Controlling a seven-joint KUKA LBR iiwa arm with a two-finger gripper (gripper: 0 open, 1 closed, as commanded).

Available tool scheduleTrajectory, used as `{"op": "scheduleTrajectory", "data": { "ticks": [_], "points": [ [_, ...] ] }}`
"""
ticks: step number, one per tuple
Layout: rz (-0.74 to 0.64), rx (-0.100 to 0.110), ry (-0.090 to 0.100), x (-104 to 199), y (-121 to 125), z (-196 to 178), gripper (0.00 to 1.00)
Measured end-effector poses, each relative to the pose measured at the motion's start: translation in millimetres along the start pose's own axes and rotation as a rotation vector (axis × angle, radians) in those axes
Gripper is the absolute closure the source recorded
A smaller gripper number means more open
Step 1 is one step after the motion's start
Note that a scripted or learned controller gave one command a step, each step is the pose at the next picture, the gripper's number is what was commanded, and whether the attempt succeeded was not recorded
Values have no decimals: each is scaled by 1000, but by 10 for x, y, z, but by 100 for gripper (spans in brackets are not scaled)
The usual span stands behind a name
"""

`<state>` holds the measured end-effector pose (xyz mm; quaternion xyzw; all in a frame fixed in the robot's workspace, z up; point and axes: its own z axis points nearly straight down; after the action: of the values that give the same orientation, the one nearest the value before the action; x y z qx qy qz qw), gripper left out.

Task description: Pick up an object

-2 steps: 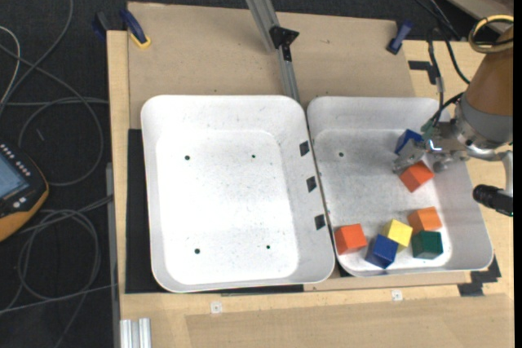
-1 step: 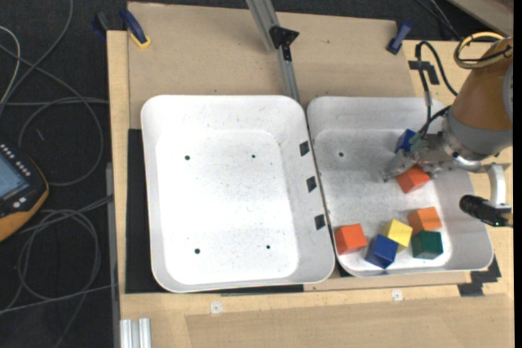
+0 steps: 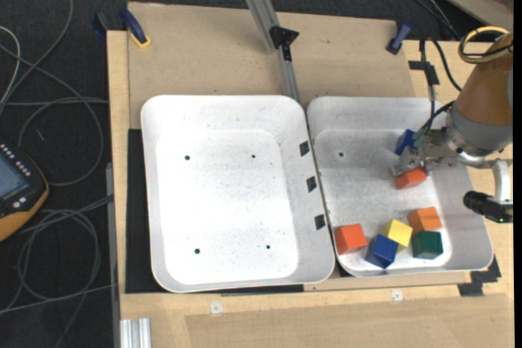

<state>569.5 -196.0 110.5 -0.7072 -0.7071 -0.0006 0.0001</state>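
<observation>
My gripper (image 3: 405,169) is low over the upper middle of the right bin (image 3: 359,126), reaching in from the right under the orange-banded wrist. A red-orange block (image 3: 412,178) lies right at its tip, touching or nearly touching it. A small blue object (image 3: 405,143) sits just behind the gripper; I cannot tell whether it is a block or part of the tool. Along the bin's near edge lie an orange block (image 3: 351,237), a blue block (image 3: 381,250), a yellow block (image 3: 400,231), another orange block (image 3: 424,218) and a green block (image 3: 426,244).
The left bin (image 3: 163,175) stands beside the right one, with black clips along their shared wall (image 3: 311,183). A metal pole (image 3: 261,4) slants down to the bins' far edge. Cables lie on the floor at left.
</observation>
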Motion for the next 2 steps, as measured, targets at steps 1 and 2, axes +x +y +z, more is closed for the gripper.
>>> {"op": "scheduleTrajectory", "data": {
  "ticks": [1, 2],
  "points": [
    [-2, -5, -2, 68, 51, -464, 100],
    [-2, -6, -3, 68, 69, -1007, 100]
  ]
}}
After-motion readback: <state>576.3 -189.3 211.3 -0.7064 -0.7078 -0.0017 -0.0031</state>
